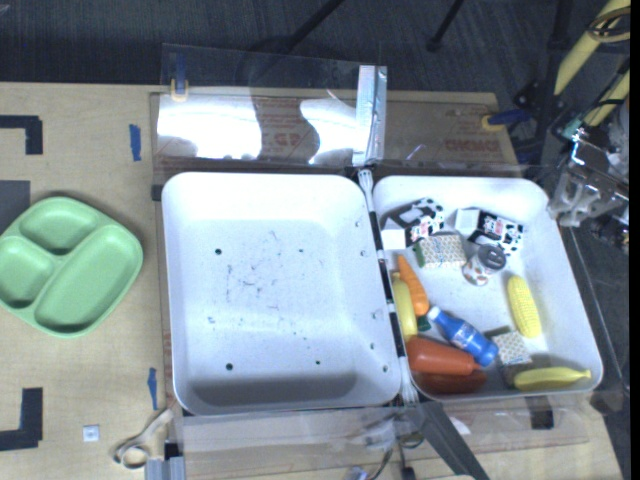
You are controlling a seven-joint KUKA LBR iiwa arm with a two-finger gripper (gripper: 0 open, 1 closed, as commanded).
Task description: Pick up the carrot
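No legible text or labels

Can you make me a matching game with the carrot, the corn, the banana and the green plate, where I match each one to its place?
Things:
1. carrot
2. corn
3. banana
4. green plate

Places:
A. on the bench, left of both bins
B. by the right bin's left wall
C. at the right bin's front right corner
D. towards the right bin's right side, behind the banana

Pairs: 1-B, 2-D, 3-C, 4-A
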